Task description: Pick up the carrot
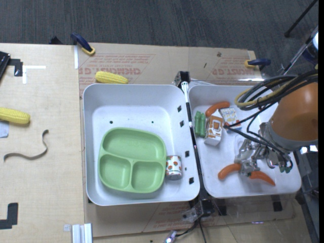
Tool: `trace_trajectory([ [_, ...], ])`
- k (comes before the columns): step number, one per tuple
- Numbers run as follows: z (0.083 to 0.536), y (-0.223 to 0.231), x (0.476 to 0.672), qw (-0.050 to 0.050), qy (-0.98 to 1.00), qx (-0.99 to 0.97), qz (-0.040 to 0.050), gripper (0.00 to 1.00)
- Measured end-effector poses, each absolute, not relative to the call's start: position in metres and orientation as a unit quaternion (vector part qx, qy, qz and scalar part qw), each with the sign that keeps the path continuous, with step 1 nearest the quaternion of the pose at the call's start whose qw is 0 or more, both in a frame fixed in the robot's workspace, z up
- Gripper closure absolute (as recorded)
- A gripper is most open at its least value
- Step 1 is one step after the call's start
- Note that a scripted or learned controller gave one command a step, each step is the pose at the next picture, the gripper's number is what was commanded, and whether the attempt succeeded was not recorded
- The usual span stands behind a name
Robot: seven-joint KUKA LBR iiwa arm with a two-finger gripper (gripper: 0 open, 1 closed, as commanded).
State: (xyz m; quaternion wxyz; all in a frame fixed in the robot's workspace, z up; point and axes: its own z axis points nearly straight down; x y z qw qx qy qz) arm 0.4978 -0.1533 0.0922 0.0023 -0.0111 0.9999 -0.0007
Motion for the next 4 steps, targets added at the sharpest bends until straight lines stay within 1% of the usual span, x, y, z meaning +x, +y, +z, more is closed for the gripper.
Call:
trace_trajectory([
  [1,0.093,-0.177,0.534,0.004,0.968,-0.252,-0.0007,1.0],
  [2,0.106,-0.12,0.495,0.002,0.957,-0.29,0.0006,1.0],
  [3,0.094,-0.173,0.496,0.006,0.894,-0.448,-0.0024,1.0],
  [4,0.094,-0.105,0.481,0.005,0.927,-0.375,-0.0006,1.0],
])
